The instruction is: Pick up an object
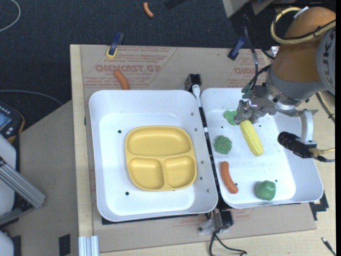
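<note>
The right bin (277,161) holds a yellow corn cob (251,136) lying at a slant, a green broccoli piece (222,144), an orange-red sausage (229,176) and a green pepper (265,190). A small green leafy piece (230,116) lies near the bin's back. My gripper (248,112) hangs over the back of this bin, right at the corn's upper end and beside the leafy piece. Its tips are dark and merge with the corn's end.
The left bin (106,111) holds a yellow divided plate (160,157). An orange sausage (122,79) lies on the bench behind the left bin. Blue clamps (113,44) sit at the bench's back edge. A black fitting (293,143) on the arm juts over the right bin.
</note>
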Robot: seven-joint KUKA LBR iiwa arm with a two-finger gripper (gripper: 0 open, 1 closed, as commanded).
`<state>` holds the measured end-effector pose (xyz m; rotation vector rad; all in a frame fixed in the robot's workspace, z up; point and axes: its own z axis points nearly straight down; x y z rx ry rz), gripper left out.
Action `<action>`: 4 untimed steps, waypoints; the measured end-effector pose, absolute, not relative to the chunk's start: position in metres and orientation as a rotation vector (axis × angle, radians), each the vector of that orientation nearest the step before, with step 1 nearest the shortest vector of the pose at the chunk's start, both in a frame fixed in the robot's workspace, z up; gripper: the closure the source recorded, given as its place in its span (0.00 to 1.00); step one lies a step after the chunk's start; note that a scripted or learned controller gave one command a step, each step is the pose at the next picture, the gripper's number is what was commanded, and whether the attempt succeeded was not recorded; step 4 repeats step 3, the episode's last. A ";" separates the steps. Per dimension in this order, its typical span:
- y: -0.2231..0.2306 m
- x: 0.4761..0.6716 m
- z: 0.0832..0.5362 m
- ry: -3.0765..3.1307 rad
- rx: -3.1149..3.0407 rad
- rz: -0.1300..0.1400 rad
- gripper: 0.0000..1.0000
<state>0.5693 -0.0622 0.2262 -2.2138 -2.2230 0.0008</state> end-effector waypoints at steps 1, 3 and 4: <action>-0.011 0.551 0.235 -2.225 -2.212 0.000 1.00; 0.085 0.525 0.235 -2.226 -2.211 0.001 1.00; 0.085 0.525 0.235 -2.226 -2.211 0.001 1.00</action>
